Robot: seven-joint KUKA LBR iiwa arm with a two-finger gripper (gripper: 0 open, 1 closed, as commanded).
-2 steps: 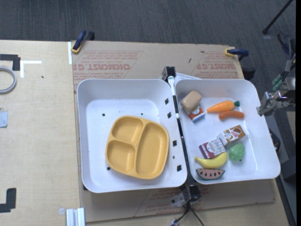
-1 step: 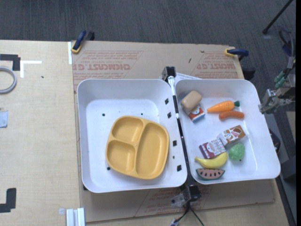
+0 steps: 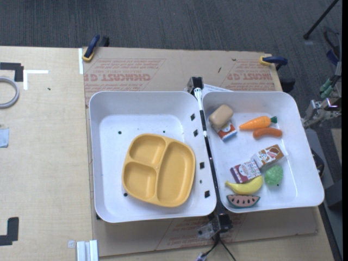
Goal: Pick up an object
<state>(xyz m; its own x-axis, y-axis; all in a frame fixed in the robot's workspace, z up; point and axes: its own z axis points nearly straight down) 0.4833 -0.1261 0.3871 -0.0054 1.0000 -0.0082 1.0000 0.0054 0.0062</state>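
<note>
Pincer: a metal part that I take for the pincer (image 3: 322, 109) is at the right edge of the camera view, just outside the right wall of the right bin (image 3: 304, 145); it is small and not sharp.
Pincer state: I cannot tell if it is open or closed; nothing is seen gripped in it.
Carrots: two orange carrots (image 3: 261, 123) lie in the right bin, the nearest things to the pincer, a little lower and to the view's left of it.
Bread roll: a beige roll (image 3: 221, 114) is further left from the pincer, near the wall between the bins, touching a small red and blue carton (image 3: 228, 131) below it.
Brown box: a brown and white box (image 3: 270, 155) lies tilted below the carrots, toward the front from the pincer.
Red carton: a red and white carton (image 3: 246, 171) is just beside the brown box.
Green toy: a green lump (image 3: 273, 175) is under the brown box, near the banana.
Banana: a yellow banana (image 3: 244, 186) lies near the front wall, far from the pincer.
Watermelon slice: the slice (image 3: 243, 201) is just below the banana.
Left bin: the left bin (image 3: 103, 145) is well apart from the pincer and holds a yellow divided plate (image 3: 160, 170).
Desk: the desk (image 3: 43, 162) carries a cardboard sheet (image 3: 130, 72) under both bins.
</note>
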